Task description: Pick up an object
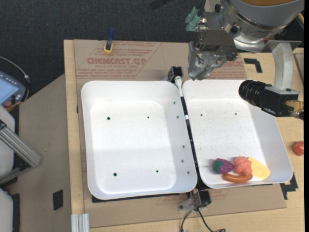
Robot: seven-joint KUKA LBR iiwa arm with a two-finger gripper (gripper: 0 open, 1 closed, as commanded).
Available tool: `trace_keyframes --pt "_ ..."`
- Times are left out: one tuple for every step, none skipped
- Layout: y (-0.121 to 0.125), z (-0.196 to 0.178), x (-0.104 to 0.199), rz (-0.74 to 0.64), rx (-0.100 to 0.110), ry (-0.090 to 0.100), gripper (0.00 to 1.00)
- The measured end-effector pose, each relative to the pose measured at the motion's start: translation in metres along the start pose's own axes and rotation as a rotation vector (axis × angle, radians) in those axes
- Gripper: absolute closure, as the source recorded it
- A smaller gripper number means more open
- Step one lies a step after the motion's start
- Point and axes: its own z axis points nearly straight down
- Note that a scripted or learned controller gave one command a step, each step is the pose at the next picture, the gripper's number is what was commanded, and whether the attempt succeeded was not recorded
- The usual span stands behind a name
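Small toy foods lie in the near corner of the right bin (227, 129): a purple grape bunch (222, 166), a pink piece (243, 165), a yellow slice (260, 169) and an orange-red sausage shape (237, 178). My gripper (199, 72) hangs at the far left corner of that bin, well away from the toys, with its fingers pointing down close together and nothing seen between them.
The left bin (135, 139) sits beside the right one on a cardboard sheet. A black cylindrical device (263, 95) juts over the right bin's far right edge. An orange object (299, 148) lies on the bench to the right. A small yellow-blue clip (109, 43) sits at the back left.
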Motion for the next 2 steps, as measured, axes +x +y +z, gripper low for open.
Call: trace_keyframes --pt "-0.002 0.093 0.062 -0.002 0.013 -0.003 1.00" --pt "-0.002 0.210 0.084 0.001 0.013 -0.003 1.00"
